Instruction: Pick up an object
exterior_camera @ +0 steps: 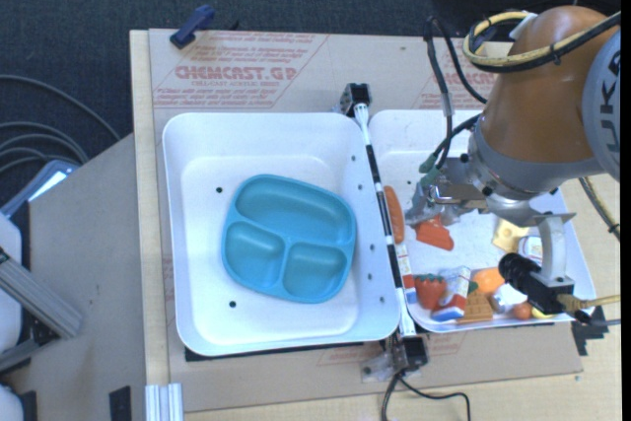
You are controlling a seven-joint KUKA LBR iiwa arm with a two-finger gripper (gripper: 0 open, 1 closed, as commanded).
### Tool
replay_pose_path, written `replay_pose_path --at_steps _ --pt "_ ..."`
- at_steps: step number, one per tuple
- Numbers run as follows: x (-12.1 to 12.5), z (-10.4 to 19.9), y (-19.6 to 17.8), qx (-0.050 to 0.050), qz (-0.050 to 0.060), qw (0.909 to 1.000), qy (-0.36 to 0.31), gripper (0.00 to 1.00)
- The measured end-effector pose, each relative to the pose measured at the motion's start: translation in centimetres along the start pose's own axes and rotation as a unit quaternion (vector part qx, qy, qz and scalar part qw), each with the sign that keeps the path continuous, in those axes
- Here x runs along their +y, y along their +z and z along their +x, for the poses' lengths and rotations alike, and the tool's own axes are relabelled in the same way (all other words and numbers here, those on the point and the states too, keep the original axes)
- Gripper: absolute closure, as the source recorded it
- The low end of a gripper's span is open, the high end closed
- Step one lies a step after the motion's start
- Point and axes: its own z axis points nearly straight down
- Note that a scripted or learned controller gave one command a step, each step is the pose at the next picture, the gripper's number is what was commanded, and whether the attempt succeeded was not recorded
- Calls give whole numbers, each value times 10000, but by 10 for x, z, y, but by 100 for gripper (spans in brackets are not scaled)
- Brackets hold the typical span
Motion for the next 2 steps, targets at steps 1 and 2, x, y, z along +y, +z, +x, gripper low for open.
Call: replay_pose_path --at_steps 1,2 --pt "0 -18 -2 -4 -11 10000 7 100" --pt "0 22 5 2 4 10000 1 100"
